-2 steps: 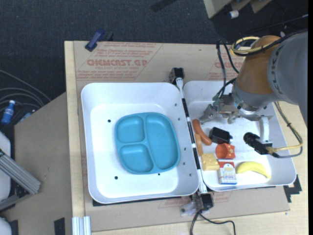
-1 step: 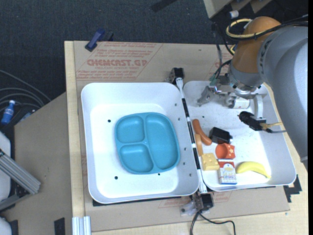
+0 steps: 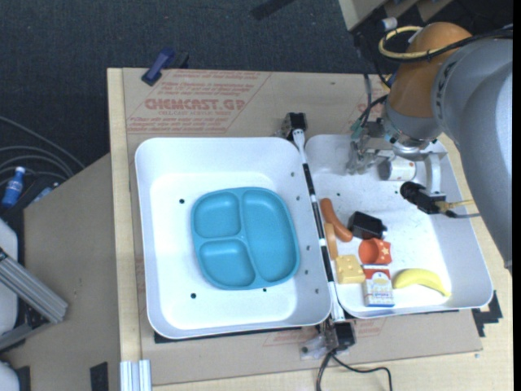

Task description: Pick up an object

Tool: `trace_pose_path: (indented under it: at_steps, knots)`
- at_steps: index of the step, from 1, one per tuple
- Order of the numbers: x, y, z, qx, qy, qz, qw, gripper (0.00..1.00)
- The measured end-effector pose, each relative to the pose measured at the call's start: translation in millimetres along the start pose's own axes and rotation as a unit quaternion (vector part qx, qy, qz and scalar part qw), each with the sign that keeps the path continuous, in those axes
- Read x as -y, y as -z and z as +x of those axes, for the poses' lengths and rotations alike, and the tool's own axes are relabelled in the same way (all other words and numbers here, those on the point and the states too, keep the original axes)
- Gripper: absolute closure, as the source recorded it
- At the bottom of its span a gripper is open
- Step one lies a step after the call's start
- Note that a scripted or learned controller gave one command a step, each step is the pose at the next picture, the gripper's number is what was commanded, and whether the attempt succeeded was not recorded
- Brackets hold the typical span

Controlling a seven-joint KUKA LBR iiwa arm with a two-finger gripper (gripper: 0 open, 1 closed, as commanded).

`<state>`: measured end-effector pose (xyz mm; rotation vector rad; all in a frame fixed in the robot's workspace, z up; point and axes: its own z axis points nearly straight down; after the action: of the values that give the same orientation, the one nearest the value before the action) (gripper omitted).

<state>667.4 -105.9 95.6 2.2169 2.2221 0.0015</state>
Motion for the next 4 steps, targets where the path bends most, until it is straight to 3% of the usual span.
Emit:
trace_pose_path:
  at_steps: [1, 2, 3, 4]
  knots:
    - [0, 0, 0, 0.0, 0.0, 0.0, 1.0, 0.0]
    - [1, -11, -15, 0.0, -0.001, 0.002, 1.0, 0.0]
    - [0, 0, -14, 0.0, -0.001, 0.0, 1.0, 1.0]
    - [0, 0, -14, 0.0, -0.001, 0.001, 1.0, 0.0]
